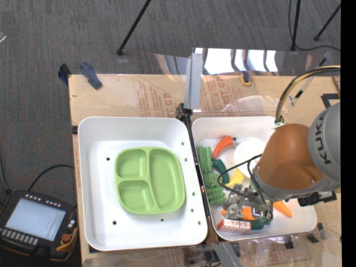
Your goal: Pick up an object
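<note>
We see a heap of toy food in the right bin (207,128), and the gripper (246,207) is down among it, near the bin's front. Just below the gripper, touching or nearly touching it, lies a small red-and-white box (235,224) against the front wall. Beside the gripper toward the right of the view, an orange carrot (282,208) pokes out from under the arm's orange band (286,160). On the other side of the gripper, toward the divider between the bins, sits a bumpy green vegetable (213,179), and beyond it a long green pod (204,159) lies along the bin's wall. Farther back from the gripper we find a dark green piece (219,166) next to a yellow piece (237,176), then a second orange carrot with a green top (223,144) and a white round plate (248,150), partly hidden by the arm.

We cannot tell whether the gripper is wide or narrow, or whether it has anything between its tips; the metal parts and cables blur into the clutter there.

Well away from the gripper, across the divider, the left bin (94,132) holds a light green tray with three compartments (149,180), lying flat near its middle. Past that bin, at the corner of the view, a handheld control screen (36,222) rests on the grey carpet.
</note>
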Controlling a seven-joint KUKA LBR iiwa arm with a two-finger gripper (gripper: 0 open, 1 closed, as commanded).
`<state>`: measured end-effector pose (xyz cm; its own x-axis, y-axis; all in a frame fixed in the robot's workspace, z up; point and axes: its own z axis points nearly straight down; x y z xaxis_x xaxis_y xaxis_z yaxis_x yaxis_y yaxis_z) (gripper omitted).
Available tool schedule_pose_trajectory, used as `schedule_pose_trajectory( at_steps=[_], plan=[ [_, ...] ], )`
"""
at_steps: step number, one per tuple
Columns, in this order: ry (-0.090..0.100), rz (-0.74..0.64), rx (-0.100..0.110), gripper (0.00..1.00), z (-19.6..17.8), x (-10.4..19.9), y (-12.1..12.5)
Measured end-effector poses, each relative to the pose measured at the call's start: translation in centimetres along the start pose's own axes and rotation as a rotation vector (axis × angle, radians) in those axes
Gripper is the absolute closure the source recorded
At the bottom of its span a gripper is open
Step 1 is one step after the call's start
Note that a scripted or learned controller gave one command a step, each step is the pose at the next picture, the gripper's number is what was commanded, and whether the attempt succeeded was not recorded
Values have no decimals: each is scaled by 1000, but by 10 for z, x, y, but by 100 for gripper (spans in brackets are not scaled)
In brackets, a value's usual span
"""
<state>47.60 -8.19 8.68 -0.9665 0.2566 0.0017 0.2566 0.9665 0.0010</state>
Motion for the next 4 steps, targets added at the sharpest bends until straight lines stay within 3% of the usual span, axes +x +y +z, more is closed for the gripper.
schedule_pose_trajectory(
  at_steps=[1, 3, 4],
  plan=[
    [-1, 97, 0, 100, -15, -5, -3],
    [-1, -86, 0, 100, -34, 0, 2],
    [1, -245, 0, 100, 0, 2, 5]
  ],
)
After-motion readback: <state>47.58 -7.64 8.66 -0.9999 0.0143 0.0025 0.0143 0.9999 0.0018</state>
